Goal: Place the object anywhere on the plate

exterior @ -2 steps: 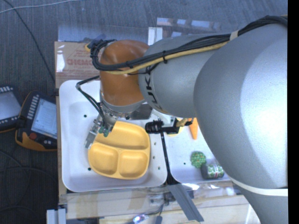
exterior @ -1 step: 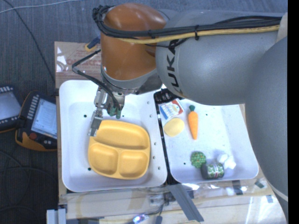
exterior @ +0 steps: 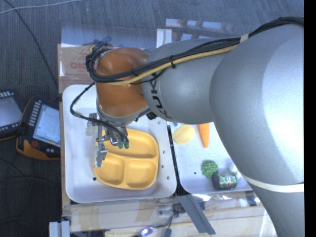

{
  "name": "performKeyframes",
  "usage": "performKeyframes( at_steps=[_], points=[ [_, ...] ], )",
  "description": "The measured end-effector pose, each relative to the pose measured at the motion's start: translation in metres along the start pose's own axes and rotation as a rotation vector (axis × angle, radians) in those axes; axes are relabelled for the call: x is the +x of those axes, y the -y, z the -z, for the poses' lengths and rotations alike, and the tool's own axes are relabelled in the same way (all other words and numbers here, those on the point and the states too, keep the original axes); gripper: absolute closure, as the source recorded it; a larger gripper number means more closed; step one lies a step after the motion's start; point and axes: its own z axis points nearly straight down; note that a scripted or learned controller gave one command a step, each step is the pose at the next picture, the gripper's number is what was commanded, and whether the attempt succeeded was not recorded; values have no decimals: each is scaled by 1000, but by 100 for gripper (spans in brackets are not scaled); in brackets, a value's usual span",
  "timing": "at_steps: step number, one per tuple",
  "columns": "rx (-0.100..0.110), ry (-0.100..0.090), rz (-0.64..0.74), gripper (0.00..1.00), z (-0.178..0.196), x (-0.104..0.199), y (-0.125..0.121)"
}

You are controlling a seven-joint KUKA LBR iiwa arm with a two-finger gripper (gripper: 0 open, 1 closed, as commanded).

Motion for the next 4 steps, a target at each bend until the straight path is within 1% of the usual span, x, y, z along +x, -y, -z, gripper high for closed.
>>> performKeyframes(
  at_steps=[1, 2, 3, 4],
  points=[
    [-2, 5, -112, 0, 98, -79, 12],
    [-3, 2, -133, 0, 44, -115, 18],
    [1, 1, 81, 0, -9, -48, 9],
    [0, 5, -216, 0, 23, -116, 22]
  ],
)
